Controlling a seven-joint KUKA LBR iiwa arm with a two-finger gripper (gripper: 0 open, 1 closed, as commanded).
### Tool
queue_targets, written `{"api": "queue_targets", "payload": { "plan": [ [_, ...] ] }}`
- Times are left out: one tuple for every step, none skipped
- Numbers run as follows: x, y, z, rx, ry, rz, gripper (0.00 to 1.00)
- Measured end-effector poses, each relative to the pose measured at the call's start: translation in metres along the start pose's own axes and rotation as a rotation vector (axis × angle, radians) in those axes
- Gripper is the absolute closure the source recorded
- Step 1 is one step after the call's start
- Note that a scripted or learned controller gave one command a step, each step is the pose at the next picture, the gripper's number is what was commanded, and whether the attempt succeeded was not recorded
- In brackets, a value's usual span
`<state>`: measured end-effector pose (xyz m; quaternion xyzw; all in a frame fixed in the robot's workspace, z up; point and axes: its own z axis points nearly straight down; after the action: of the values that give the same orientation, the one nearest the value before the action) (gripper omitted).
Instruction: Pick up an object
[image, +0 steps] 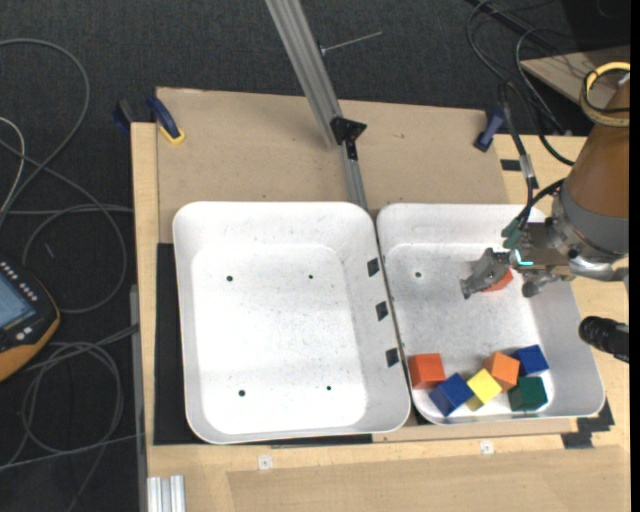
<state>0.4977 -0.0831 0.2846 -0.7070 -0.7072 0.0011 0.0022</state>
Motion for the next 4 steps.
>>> {"api": "queue_targets", "payload": {
  "plan": [
    [0.0,0.001,-0.002,-0.005,-0.001,0.0,0.0],
    [0.008,0.007,0.055,0.003,0.001,0.0,0.0],
    [-0.002,0.006,0.108,0.003,0.0,0.002,0.0],
    [-0.002,0.004,0.172,0.004,0.001,0.001,0.0]
  ]
}}
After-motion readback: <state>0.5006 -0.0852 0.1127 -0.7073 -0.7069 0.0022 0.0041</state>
